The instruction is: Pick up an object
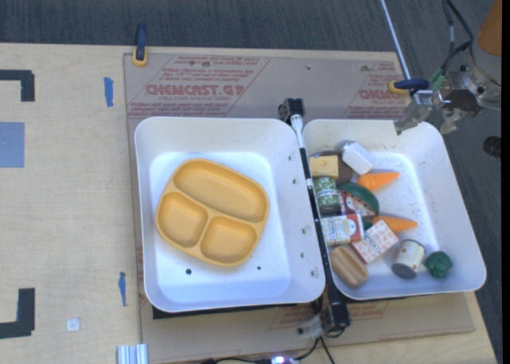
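My gripper (428, 121) hangs over the far rim of the right bin (466, 231), near its back right corner. Its two fingers stand apart, open, with nothing between them. Below and to its left lie the bin's objects: a white block (356, 158), an orange carrot (374, 181), a yellow cheese wedge (323, 166), a green can (325, 193), a second carrot (398, 225), a small carton (339, 229), a red-and-white box (374, 240), a bread roll (348, 265), a pale cup (408, 257) and a broccoli piece (438, 262).
The left bin (151, 163) holds a yellow three-part plate (213, 211). Both bins rest on a printed board (239, 88) on the wooden bench. A white cable (386, 8) runs down from the top toward the gripper.
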Robot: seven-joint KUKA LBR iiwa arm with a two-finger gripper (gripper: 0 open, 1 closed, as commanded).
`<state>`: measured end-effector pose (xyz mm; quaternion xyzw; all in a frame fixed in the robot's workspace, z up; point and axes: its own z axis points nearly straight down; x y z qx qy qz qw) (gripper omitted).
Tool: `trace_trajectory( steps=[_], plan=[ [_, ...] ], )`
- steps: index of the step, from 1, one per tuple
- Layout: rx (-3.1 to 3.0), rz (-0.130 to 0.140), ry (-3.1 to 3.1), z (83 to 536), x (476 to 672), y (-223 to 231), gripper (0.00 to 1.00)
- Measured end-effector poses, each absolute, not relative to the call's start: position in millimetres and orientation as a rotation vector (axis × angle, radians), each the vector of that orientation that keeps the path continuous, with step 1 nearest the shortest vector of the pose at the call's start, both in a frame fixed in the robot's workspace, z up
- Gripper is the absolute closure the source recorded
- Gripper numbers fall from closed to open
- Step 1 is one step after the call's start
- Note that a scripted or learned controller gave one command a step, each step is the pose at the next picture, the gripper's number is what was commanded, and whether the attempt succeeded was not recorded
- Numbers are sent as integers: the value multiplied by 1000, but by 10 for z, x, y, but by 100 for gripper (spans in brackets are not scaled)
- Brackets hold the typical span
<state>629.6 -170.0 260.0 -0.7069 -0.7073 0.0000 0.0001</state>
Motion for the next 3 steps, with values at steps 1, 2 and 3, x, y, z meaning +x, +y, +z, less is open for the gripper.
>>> trace_trajectory(
  steps=[1,2,3],
  plan=[
    [-2227,-9,-2228,1130,6421,-1570,0],
    [-2221,-2,-2223,859,6137,-1211,0],
    [-2226,-5,-2226,977,6153,-1221,100]
  ],
)
